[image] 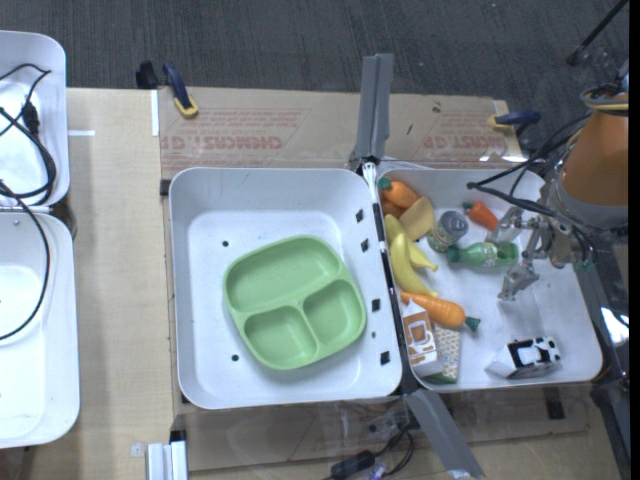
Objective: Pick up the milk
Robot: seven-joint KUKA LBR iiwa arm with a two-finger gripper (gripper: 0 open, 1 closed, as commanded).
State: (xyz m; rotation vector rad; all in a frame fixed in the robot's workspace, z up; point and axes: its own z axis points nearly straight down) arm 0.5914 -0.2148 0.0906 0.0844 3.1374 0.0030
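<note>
Milk carton (524, 357), black-and-white cow print, lies on its side at the near-right corner of the right bin (580, 313). Hand (520, 278) hangs above it w/ metal fingers apart, nothing between them, apart from the milk. Left of hand: green bottle (480, 255), tin can (450, 228), bananas (408, 260), carrot (437, 309). Left bin (200, 268) holds a green divided plate (292, 301).

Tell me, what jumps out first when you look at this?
The big green divided plate lying alone in the left bin. Next, bright toy food heaped along the right bin's left side: bananas and carrots. The cow-spotted milk carton lies near its front corner, below the gripper.
</note>
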